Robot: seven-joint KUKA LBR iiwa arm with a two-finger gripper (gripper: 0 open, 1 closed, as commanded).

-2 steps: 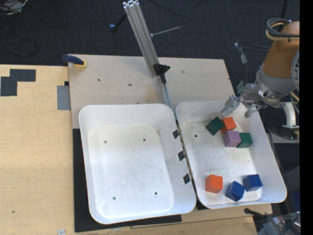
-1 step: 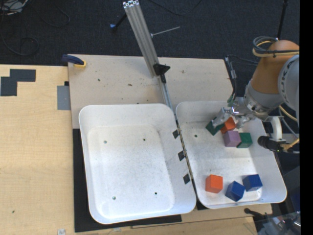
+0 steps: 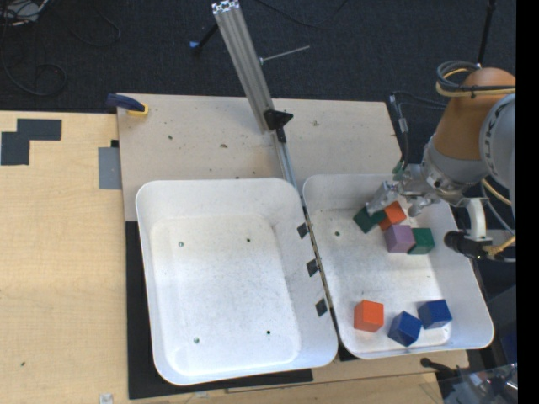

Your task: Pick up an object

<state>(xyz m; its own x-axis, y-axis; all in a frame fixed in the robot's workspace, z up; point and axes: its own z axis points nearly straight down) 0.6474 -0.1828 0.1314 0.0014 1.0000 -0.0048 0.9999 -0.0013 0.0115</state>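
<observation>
Bench: pale wood under two shallow white bins side by side; the left bin is the big one, the right bin is the one I am reaching into from the right.
My gripper: low over the upper part of the right bin, right at a tight bunch of blocks; whether it is spread or pressed together I cannot tell from this slant, nor whether anything sits in it.
Nearest targets: a dark green block, an orange block, a purple block and a second green block, all touching or just beside one another.
Easier targets: an orange cube standing apart near the front, and two blue cubes close together beside it.
Doing it well: I judge the bunch is the trouble, since a neighbour may get nudged or wedged. I would centre over one block, square to two free faces, go straight down, close firmly, then lift slowly.
Risk: a corner pinch that slips out.
</observation>
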